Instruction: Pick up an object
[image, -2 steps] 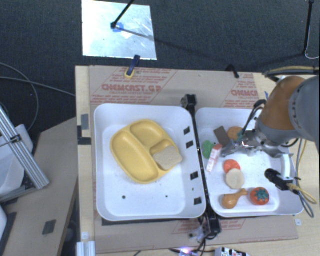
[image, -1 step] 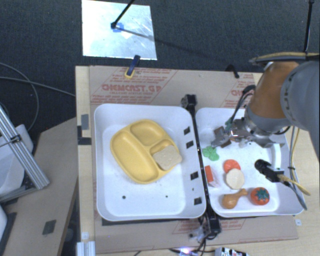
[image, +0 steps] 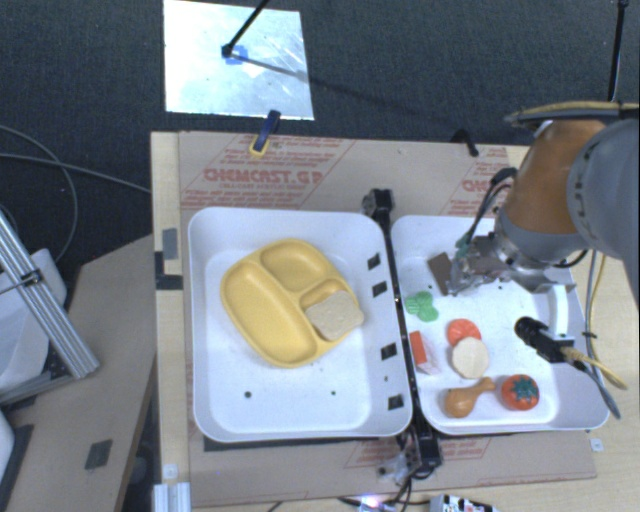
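Listener: Bins on the bench, what did they hold?

Describer: Take the round cream slice (image: 470, 357) in the right bin (image: 562, 402) as the reference. An orange-red slice (image: 462, 331) touched it on the side toward the top of the view. A toy chicken drumstick (image: 467, 397) lay just below it. A red toy tomato with a green top (image: 520, 391) sat near it to the lower right. A small red and white piece (image: 420, 351) lay just to its left, by the divider between the bins. A green leafy piece (image: 421, 305) lay up and to its left.

Listener: And the other bin?

Describer: Well to the left of the cream slice, the left bin (image: 260, 405) held a yellow divided plate (image: 250, 300), with a slice of bread (image: 335, 314) in its small compartment.

Listener: Where was the robot?

Describer: The grey and orange arm (image: 560, 190) reached in from the right. Its gripper (image: 455, 272) was low over the right bin, above the cream slice in the view and beside the green piece. I could not tell whether the gripper was open or closed, and no object was seen in it.
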